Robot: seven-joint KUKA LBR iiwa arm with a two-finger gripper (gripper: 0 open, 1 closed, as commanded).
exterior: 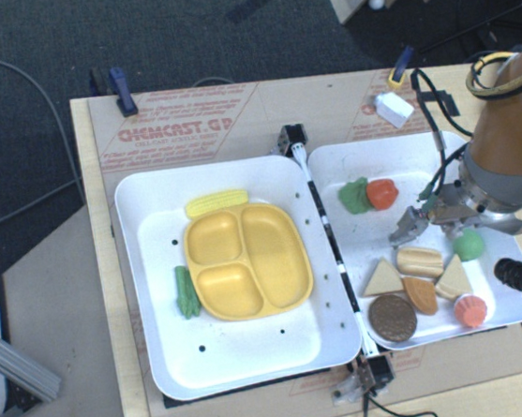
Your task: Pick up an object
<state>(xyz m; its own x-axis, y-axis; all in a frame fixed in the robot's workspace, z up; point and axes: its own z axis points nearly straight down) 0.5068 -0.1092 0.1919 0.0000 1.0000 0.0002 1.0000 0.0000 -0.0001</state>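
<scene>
My gripper [416,222] reaches in from the right over the middle of the right bin [332,170]. It hangs just above and to the left of a tan bread roll [419,261]. A green ball [470,245] lies beside the wrist. A red tomato [383,194] with a green leafy piece [354,195] sits at the bin's back left, apart from the gripper. Toward the front lie a tan wedge [381,279], a second wedge [455,278], an orange piece [421,295], a brown disc [392,318] and a red ball [471,311]. I see nothing held.
The left bin [145,264] holds a yellow divided plate [246,258], a corn cob [217,202] behind it and a green pea pod [187,291] to its left. Black cables [433,111] run along the right bin's back right. A white block [394,108] lies on the bench.
</scene>
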